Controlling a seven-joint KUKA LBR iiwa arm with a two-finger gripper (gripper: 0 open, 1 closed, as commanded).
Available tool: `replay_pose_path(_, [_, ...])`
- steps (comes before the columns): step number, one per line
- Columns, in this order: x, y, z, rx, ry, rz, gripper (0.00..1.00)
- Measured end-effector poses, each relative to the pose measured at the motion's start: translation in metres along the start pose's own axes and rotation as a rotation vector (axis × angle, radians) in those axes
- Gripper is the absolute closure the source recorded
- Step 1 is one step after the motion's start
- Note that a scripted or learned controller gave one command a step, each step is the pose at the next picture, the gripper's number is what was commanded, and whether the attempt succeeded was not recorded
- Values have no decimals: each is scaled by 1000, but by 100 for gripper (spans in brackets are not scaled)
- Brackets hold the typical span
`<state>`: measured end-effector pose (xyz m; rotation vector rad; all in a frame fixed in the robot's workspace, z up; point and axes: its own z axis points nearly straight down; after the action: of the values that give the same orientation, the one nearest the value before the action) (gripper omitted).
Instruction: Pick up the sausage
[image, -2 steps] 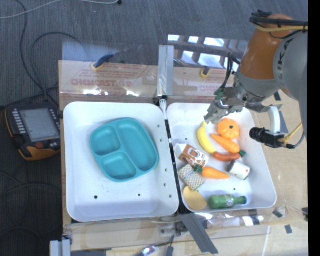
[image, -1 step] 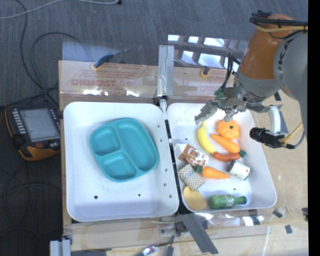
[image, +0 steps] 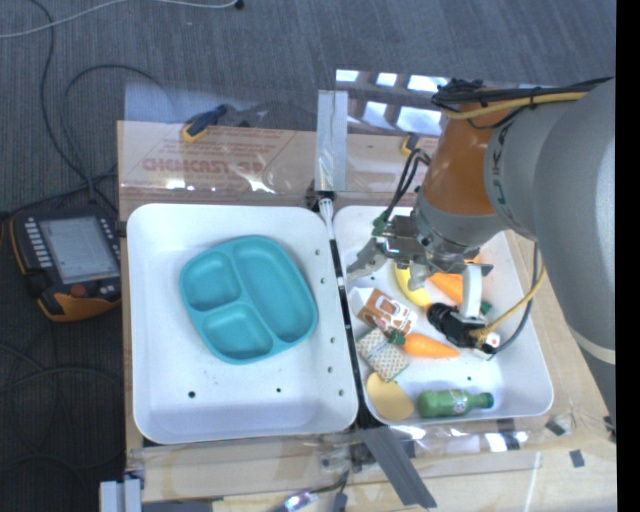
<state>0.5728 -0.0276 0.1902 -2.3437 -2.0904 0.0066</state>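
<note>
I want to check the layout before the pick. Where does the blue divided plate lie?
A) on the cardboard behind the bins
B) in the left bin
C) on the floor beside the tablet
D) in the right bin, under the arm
B: the blue divided plate lies flat in the left bin, while the carrot, the green bottle and the other food items lie in the right bin under the arm.

Only real text is red lettering on the cardboard sheet up-left of the gripper, under shiny plastic, too glared to make out for sure. The small packet just below the gripper has print, too tiny to read. Same with the green bottle's label.
</note>
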Motion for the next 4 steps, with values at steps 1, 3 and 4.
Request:
replay_pose_path(1, [0, 0, -8, 2, -2, -1, 100])
replay_pose_path(3, [15, 49, -67, -2, -2, -62, 0])
replay_pose_path(4, [36, -10, 7, 2, 0, 227, 0])
